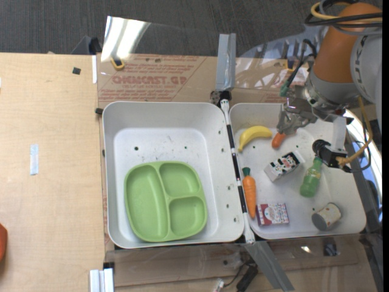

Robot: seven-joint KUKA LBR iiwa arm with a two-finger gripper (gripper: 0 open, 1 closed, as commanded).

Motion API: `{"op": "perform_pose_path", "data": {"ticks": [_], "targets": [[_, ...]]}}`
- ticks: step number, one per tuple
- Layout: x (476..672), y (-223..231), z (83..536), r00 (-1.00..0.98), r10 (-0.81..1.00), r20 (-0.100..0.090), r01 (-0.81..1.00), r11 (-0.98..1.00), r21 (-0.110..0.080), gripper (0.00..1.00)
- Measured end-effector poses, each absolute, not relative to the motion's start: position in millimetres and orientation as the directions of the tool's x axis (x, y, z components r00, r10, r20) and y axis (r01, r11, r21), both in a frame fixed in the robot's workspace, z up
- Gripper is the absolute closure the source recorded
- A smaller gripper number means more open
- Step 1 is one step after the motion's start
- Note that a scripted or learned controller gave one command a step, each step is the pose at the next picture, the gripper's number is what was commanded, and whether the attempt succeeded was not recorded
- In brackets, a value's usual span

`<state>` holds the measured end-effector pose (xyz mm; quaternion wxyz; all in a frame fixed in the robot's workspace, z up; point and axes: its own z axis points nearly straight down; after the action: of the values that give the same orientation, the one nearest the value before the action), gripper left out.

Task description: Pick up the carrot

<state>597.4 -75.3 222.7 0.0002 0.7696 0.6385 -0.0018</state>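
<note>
The carrot [249, 191] is orange with a green top. It lies lengthwise along the left wall of the right bin [355, 219], with its green end pointing to the back. My gripper [288, 125] hangs over the back of the same bin, up and to the right of the carrot and well apart from it. A small orange-red piece [278, 140] sits right at the gripper's lower tip; I cannot make out whether it is held or just lies on the bin floor.
The right bin also holds a yellow banana [253, 135], a black-and-white box [284, 165], a green bottle [310, 178], a red-and-white packet [272, 213] and a tan cylinder [326, 216]. A green divided plate [165, 200] lies in the left bin [115, 163].
</note>
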Motion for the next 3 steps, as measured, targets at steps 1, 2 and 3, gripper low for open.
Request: {"op": "perform_pose_path", "data": {"ticks": [1, 2, 3], "targets": [[499.4, -18, 189, 0.433, 0.901, -0.004, 0.901, -0.433, -0.007, 1.00], [602.1, -76, 247, 0.456, 0.890, -0.004, 0.890, -0.456, -0.002, 1.00], [547.3, -5, 189, 0.642, 0.766, -0.007, 0.766, -0.642, -0.005, 1.00]]}}
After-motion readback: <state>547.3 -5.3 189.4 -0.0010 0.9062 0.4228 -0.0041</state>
